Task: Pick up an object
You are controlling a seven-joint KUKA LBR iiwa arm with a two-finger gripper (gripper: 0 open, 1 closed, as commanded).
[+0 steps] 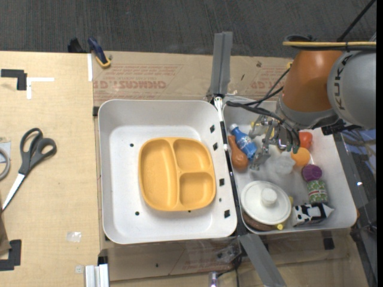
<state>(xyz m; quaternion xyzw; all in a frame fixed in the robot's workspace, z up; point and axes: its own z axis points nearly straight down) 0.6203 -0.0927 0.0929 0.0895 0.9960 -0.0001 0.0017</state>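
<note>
Trouble nearest first: a white pot [266, 201] and a cow toy [311, 214] crowding the front wall of the right bin [344, 223], with a green can [317, 190], a purple ball [311, 173] and an orange ball [301, 156] packed close in a row behind them. Risks a fingertip landing on top of one of these and rolling it away, given so little room to straddle anything on that side. Farther in, risks closing on bare bin floor or on the pale, clear-looking patch under the gripper [269, 150], too blurred to name, and lifting away with nothing. Could also shove the blue bottle [242, 141] sideways against the bin's left wall instead of gripping it, round as it is and lying askew against a brown-orange piece [239, 159]. Cables hanging by the wrist, possibly snagging

As for position: spread fingers [256, 160], by the look of it, pinching nothing, low in the bin between bottle and orange ball. Likeliest target the bottle, just beside the nearer fingertip, outside the gap rather than within it. Orange ball just beside the other fingertip, also outside. Red ball [306, 139] beyond, near the bin's far wall. Calls for a shift toward the bottle, gap turned across its body
</note>
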